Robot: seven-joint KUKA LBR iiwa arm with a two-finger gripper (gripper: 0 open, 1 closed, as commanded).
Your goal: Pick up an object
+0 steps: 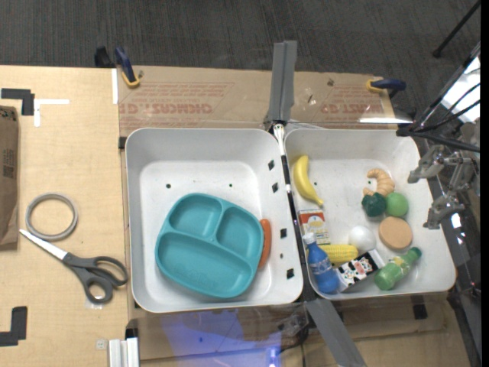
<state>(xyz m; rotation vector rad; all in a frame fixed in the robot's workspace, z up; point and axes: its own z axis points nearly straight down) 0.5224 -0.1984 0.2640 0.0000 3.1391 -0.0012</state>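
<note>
your gripper (445,186) sits at the right rim of the right bin (348,138), a tangle of metal parts above the bin's edge; you cannot tell how it is set, and nothing shows in its hold. everything worth picking lies to its left, inside that bin.

the nearest things are the green ball (397,204) and the tan disc (396,234), both just beside the gripper. the croissant (380,180) and a dark green toy (374,205) crowd against the ball, so room to close around it is tight.

the banana (304,179) is the cleaner pick, in my judgement: it lies well apart from the clutter, near the divider between the bins, with its long axis running roughly top to bottom in the camera view and bare floor on its right side. you would need to reach clear across the bin for it.

the lower cluster, corn (337,252), blue bottle (320,267) and green bottle (397,269), is packed touching.
</note>
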